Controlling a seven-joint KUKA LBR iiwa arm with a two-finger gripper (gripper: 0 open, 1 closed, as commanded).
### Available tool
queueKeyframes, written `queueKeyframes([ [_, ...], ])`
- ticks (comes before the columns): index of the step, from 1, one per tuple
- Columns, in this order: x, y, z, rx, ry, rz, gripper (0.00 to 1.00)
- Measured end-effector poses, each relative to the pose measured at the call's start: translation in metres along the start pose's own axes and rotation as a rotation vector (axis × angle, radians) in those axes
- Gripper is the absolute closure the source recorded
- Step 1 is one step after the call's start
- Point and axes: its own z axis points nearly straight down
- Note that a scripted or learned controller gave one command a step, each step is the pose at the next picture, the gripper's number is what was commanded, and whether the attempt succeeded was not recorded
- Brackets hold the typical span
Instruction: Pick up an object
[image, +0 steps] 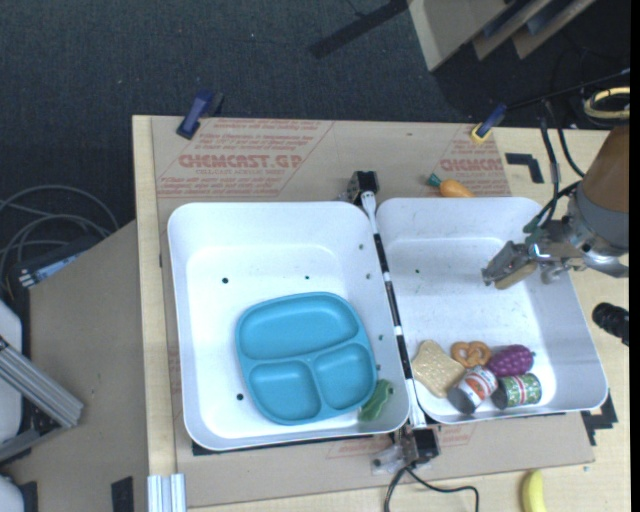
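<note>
Fingers (503, 272) spread open above the right bin (480, 235); cracker (436, 367), pretzel (470, 352), cans (497, 388) clustered well below

I can read red print reading "CHEMCAST GP" on the brown board (250, 150) under the bins, upper middle of the frame. The same print repeats at upper right, partly cut off. The can labels at lower right are too small to read.
</note>
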Motion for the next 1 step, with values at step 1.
queueKeyframes([
  [1,-0.0490,-0.0515,0.0720,0.003,0.000,0.003,0.00],
])
